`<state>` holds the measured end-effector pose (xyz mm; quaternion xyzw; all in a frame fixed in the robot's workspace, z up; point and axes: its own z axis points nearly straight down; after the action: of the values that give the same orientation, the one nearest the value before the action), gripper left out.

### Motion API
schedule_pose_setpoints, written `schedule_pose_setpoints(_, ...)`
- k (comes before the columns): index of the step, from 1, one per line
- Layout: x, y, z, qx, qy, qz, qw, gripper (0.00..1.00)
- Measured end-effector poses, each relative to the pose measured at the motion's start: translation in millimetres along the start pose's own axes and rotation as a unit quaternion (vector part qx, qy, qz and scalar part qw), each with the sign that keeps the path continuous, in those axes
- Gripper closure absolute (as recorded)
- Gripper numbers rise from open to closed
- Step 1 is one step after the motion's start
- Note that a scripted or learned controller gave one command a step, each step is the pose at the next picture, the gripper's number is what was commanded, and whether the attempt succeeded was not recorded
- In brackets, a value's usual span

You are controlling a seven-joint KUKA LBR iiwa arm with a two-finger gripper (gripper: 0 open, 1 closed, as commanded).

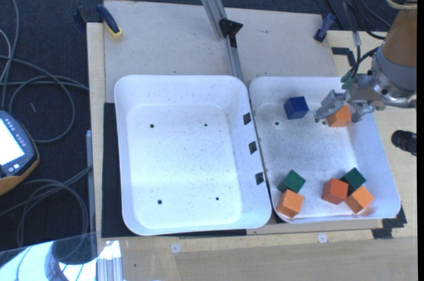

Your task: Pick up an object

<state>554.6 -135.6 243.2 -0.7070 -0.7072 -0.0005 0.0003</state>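
Counter [172, 41]: pale board on dark carpet, cables at left. Left bin [132, 101]; right bin [381, 160]. Pincer [340, 112] gripped an orange block [340, 118] beside a blue cube [296, 107]. Green and orange cubes [344, 190] lay along the right bin's near edge.
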Motion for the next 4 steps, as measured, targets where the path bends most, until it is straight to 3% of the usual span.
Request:
schedule_pose_setpoints(1,22.0,55.2,79.9,0.002,0.000,-0.002,1.0000,0.00)
schedule_pose_setpoints(2,35.6,99.6,125.5,-0.009,-0.002,0.000,1.0000,0.00)
schedule_pose_setpoints(3,-23.7,72.7,84.6,-0.003,-0.003,0.002,1.0000,0.00)
schedule_pose_setpoints(4,-41.0,74.8,-18.4,-0.005,-0.003,0.000,1.0000,0.00)
